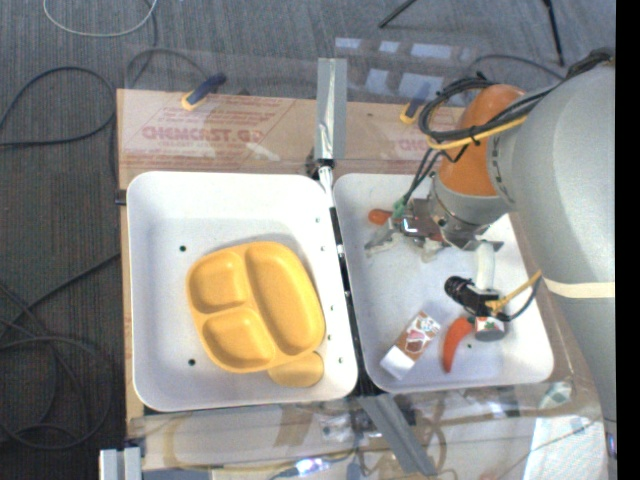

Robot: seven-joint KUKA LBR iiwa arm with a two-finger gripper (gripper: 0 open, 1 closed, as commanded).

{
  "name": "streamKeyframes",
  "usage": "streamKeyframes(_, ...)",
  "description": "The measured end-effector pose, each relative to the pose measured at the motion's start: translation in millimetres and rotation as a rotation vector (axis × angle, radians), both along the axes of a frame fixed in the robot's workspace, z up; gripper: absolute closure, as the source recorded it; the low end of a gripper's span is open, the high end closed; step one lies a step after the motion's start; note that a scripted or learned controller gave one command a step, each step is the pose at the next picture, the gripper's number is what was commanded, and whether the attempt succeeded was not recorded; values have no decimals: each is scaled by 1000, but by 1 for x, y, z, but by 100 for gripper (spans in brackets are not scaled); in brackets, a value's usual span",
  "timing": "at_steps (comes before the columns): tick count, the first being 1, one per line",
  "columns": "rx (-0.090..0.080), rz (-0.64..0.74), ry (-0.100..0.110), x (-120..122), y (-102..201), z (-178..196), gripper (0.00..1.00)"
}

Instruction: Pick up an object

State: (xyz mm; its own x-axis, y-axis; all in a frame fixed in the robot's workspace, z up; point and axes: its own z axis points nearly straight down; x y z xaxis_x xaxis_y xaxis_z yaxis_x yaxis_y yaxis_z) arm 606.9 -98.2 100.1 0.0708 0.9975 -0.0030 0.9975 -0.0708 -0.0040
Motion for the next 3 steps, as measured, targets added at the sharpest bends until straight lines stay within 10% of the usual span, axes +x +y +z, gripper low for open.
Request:
streamKeyframes(1,-2,-64,-10,64,-26,-12,0)
streamKeyframes(2,-3,-33,-10,15,-32,-11,0)
streamKeyframes(3,-7,-30,-13,17,-32,-1,100)
